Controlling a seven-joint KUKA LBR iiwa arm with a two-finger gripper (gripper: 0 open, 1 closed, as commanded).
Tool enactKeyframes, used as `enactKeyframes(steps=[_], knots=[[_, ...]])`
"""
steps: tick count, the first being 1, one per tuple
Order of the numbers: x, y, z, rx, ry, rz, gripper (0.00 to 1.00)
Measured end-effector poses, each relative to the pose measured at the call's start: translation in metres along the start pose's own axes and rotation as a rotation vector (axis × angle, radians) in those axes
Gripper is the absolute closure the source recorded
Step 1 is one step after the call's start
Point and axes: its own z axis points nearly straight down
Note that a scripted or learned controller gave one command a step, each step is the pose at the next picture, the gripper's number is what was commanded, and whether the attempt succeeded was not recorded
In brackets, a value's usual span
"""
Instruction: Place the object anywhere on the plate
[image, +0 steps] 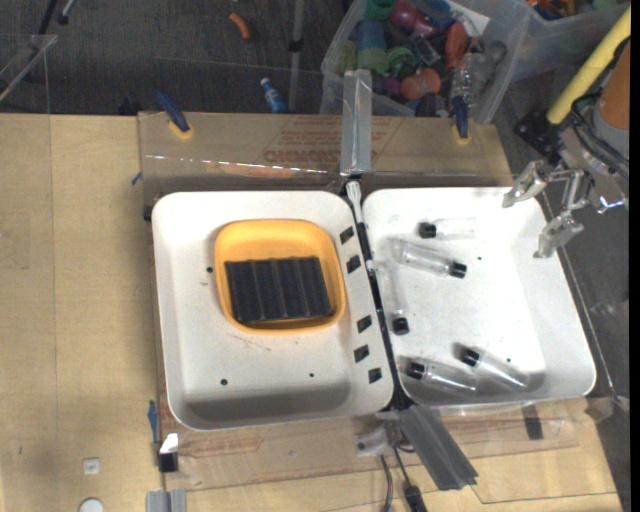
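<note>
Orange square plastic plate (277, 235) with black ribbed insert sits in left white bin (180, 300); clear capped tubes (432, 263) right of plate; hand (548, 212) farther right, open, holding nothing.

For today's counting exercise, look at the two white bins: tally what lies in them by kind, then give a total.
Clear tubes with black caps, all in the right bin: 5, at
Orange plate, left bin: 1
Black ribbed block on the plate: 1
Total: 7
</note>
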Motion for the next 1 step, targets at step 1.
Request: enactKeyframes(steps=[1], knots=[[0.0001, -0.0021, -0.0106, -0.001, -0.001, -0.283, 0.00]])
